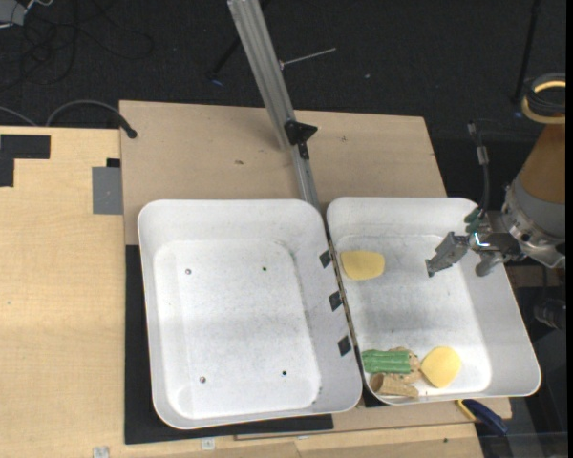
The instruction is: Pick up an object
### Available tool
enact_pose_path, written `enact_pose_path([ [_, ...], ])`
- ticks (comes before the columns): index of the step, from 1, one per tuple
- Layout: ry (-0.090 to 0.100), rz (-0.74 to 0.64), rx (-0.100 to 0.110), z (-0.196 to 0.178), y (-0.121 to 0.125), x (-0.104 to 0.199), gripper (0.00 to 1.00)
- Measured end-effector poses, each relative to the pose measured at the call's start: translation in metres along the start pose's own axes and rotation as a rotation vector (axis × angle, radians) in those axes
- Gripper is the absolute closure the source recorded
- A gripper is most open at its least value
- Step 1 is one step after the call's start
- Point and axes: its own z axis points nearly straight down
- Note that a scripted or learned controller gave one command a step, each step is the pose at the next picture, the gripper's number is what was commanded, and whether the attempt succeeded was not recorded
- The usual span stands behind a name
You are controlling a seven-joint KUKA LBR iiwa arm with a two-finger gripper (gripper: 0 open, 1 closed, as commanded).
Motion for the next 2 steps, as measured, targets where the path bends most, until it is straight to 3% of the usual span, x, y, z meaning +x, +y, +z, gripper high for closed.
enact_pose_path([
  [1,-0.001,0.001,-0.005,-0.002,0.001,-0.001,0.00],
  [2,-0.001,0.001,0.001,0.052,0.006,-0.008,0.00],
])
